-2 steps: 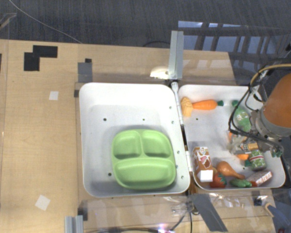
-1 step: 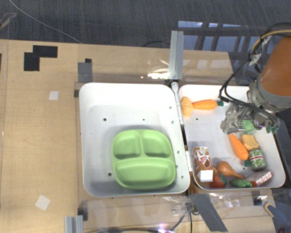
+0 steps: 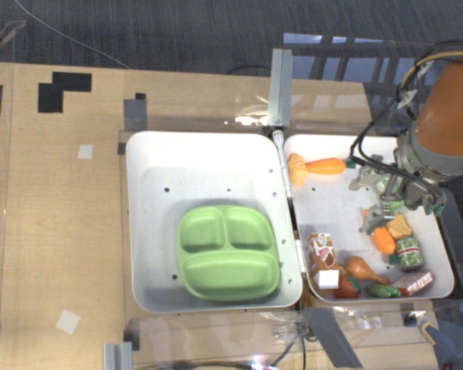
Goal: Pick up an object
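Wooden bench (image 3: pixel 54 237), two bins. You've got carrot (image 3: pixel 326 166) lying left-right in right bin (image 3: pixel 444 272); green tray (image 3: pixel 228 253) in left bin (image 3: pixel 150 230). Gripper (image 3: pixel 382 210) state: can't tell.

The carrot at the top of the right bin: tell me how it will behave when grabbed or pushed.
The carrot looks like smooth toy plastic, so probably stiff, light and a bit slippery. Its rounded, tapered shape suggests that it may roll or pivot if pushed sideways.

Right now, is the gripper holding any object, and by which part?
It cannot be told. The gripper hangs just above the small orange piece in the right bin, but no object shows between its fingers.
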`<move>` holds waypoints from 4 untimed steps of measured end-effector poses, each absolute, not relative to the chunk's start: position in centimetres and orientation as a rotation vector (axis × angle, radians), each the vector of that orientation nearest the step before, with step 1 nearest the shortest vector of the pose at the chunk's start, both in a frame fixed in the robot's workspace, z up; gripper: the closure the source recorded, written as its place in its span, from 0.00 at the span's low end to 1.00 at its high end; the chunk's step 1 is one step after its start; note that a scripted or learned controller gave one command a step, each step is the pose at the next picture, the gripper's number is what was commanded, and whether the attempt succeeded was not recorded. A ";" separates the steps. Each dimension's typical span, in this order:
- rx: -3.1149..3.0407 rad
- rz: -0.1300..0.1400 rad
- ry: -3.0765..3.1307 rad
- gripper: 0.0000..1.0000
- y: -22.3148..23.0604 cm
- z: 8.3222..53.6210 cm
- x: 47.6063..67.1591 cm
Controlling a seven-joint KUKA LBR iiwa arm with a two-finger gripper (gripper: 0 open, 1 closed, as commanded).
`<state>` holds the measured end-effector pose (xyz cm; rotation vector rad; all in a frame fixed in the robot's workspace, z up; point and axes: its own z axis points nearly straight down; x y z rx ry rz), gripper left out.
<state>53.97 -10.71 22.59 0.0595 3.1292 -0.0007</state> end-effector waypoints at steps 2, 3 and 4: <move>0.351 0.000 3.106 0.00 -16.9 9.0 55.7; 0.412 -0.001 3.095 0.00 -16.7 9.1 53.5; 0.399 -0.005 3.080 1.00 -16.7 10.5 54.0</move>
